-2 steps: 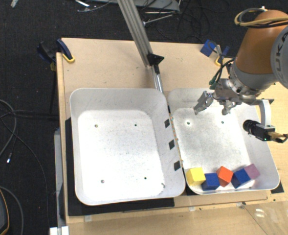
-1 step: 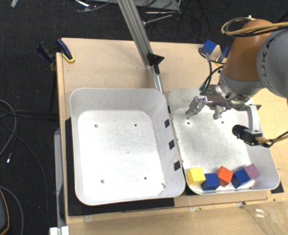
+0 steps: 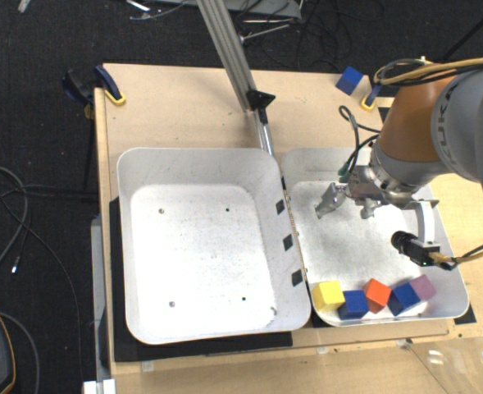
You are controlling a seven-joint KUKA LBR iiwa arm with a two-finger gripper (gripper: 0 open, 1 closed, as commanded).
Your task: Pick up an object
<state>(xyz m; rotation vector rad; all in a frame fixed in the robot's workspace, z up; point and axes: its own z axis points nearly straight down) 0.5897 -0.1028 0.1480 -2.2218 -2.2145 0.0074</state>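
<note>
Several small cubes lie along the near edge of the right bin [image 3: 339,249]: a yellow cube [image 3: 328,294], a blue cube [image 3: 354,304], an orange cube [image 3: 378,293], a second blue cube [image 3: 404,298] and a purple cube [image 3: 423,286]. My gripper [image 3: 348,205] hangs over the far middle of that bin, well behind the cubes. Its fingers are spread open and nothing sits between them. The grey and orange arm [image 3: 426,125] covers the bin's far right corner.
The left bin [image 3: 125,175] stands beside the right one, their rims meeting in the middle. A slanted metal pole [image 3: 229,43] comes down to the far end of that seam. Another blue cube [image 3: 350,80] rests on the bench behind the bins. Cables [image 3: 426,257] trail by the wrist.
</note>
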